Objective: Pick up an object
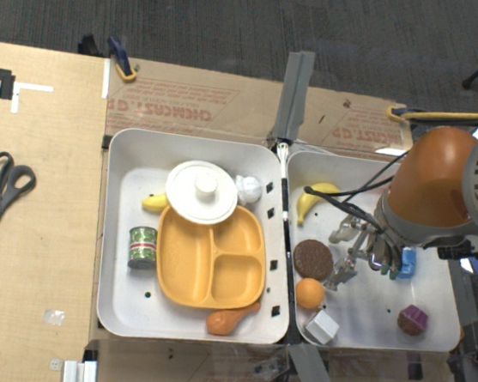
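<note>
Arm wrist dominates right frame | gripper (pixel 345 258) jaws look spread, nothing held | brown disc (pixel 312 259) just left of fingertips | orange ball (pixel 309 293) lower-left

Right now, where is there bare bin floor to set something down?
Right bin: bare floor between the orange and the purple block. Left bin: crowded by the yellow tray, with only a strip left of the can.

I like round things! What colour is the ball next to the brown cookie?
The ball is orange, seen best in the camera view from above.
</note>
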### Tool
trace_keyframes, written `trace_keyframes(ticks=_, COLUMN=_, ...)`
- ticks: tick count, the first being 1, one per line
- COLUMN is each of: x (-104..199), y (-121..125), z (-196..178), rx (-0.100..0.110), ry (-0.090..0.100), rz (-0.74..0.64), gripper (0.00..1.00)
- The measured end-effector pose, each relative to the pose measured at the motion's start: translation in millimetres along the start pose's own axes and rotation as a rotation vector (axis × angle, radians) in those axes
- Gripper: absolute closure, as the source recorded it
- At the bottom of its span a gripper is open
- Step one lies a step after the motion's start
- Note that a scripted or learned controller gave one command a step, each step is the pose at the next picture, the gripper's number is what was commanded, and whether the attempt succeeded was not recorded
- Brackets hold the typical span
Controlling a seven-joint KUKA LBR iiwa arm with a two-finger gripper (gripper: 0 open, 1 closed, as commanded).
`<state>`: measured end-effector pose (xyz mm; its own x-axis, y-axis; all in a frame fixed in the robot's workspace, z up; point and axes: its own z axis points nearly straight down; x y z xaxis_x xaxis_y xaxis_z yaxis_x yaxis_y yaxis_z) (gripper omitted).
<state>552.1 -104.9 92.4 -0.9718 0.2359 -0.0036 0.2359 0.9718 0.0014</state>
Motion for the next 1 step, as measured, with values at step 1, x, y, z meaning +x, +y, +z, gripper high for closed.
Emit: trace_keyframes(ticks=1, x=46.7, y=0.5, z=-0.3, rx=0.002, ry=-0.002, rz=0.139, gripper=0.00)
